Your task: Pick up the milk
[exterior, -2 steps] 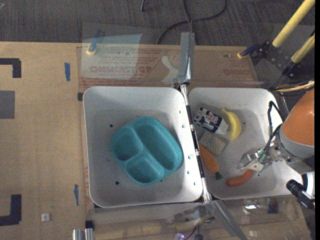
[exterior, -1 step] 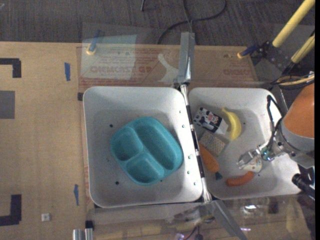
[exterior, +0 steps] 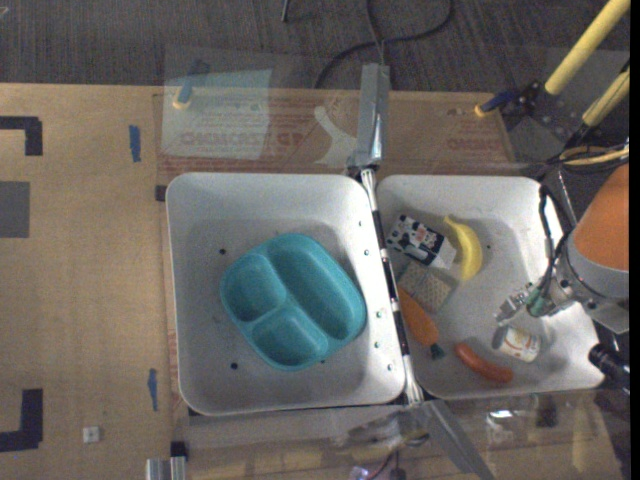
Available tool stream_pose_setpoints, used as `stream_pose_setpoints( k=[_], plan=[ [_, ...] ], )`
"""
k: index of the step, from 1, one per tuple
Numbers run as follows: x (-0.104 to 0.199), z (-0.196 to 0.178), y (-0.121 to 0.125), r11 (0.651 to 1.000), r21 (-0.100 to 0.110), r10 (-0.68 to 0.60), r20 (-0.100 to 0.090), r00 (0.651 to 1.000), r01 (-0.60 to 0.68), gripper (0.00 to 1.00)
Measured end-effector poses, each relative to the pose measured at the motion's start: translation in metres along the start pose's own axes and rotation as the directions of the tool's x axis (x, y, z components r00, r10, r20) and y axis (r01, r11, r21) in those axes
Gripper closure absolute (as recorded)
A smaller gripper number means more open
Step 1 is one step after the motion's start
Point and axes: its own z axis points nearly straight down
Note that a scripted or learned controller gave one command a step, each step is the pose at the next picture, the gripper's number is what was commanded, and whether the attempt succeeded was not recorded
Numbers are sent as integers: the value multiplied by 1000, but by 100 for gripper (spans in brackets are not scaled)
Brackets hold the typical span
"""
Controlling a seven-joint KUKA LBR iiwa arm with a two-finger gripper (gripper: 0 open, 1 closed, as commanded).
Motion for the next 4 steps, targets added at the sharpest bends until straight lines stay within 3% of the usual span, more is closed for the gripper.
stream_pose_setpoints(
  k=[1,2,3,4],
  plan=[
    [28,-150,27,946,7,325,0,946,-325,100],
    [100,-285,81,956,7,295,0,956,-295,100],
    [126,-201,150,987,8,162,-2,987,-162,100],
    [97,-305,176,993,5,115,-1,993,-115,100]
  ],
)
